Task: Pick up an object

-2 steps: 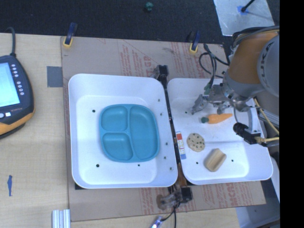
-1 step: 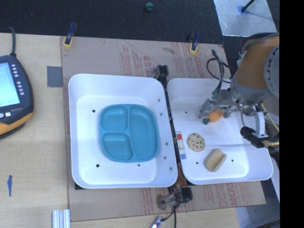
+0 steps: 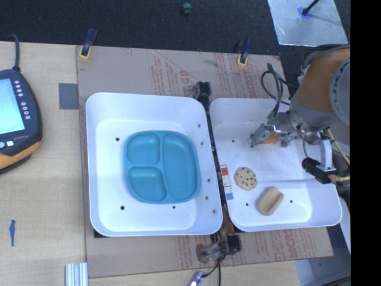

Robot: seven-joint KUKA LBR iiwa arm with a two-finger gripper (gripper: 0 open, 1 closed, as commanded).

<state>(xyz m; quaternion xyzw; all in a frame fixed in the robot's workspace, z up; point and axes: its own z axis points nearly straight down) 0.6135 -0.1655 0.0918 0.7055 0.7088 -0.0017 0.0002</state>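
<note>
Two white bins noted side by side on the bench: left bin (image 3: 95, 159) carrying a blue divided plate (image 3: 162, 167) at its middle, right bin (image 3: 280, 226) carrying the loose items. Found in the right bin: a round speckled cookie (image 3: 245, 178) near the left wall, a tan block (image 3: 269, 201) just beside it toward the near edge, and a small orange item (image 3: 272, 140) toward the far right corner, largely covered. Gripper (image 3: 269, 137) seen low over that orange item, on the grey arm (image 3: 318, 94) entering across the bin's right edge. Jaw state: cannot tell, being dark and foreshortened against the bin floor; no item seen lifted or clearly clasped. Judged step: at the reach or the closing upon the orange item, lift not yet made. Required next: confirm jaws squarely either side of the item, close firmly, then raise straight up clear of the bin floor and walls. Judged risk: item small and low, so liable to slip out or be pushed toward the far wall. Cookie and block well apart from the gripper.
</note>
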